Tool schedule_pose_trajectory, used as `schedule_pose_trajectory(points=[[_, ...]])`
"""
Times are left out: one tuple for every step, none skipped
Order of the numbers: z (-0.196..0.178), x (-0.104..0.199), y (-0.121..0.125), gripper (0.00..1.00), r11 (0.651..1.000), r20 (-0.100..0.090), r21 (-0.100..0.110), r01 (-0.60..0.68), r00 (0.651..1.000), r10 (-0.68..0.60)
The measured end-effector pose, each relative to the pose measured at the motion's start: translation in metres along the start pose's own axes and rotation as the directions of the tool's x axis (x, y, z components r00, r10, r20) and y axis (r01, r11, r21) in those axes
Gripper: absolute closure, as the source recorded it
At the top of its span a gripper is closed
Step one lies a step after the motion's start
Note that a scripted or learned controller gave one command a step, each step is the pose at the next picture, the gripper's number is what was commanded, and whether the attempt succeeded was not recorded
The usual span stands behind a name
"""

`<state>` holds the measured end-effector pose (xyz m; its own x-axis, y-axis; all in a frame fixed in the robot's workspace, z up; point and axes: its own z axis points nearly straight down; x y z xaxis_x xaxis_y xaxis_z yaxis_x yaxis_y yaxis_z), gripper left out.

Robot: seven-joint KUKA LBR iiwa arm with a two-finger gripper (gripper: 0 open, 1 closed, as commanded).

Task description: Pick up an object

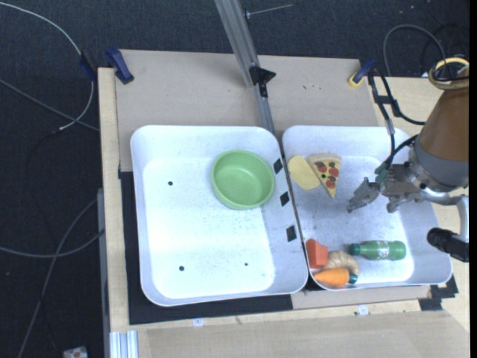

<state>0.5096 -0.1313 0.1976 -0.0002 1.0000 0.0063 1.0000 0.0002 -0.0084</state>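
Note:
In the right bin, my gripper hangs over the middle with its fingers spread and nothing between them. A pizza slice toy and a yellow disc lie to its left, near the bin's back left. A green bottle lies on its side just in front of the gripper. At the front left corner sit a red block, a beige piece and an orange carrot. A green bowl rests in the left bin.
A metal pole slants from the back down to the seam between the bins. Black cables run along the arm at the right. Blue clamps hold the bench's back corners.

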Motion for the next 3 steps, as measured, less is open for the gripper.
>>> schedule_pose_trajectory(points=[[0.046, 0.002, -0.008, 0.0, 1.0, -0.002, 0.006, -0.001, 1.0, 0.001], [0.1, 0.003, -0.01, 0.0, 1.0, -0.001, 0.007, -0.001, 1.0, 0.001], [0.084, 0.003, -0.007, 1.0, 1.0, 0.0, -0.003, -0.002, 1.0, 0.002]])
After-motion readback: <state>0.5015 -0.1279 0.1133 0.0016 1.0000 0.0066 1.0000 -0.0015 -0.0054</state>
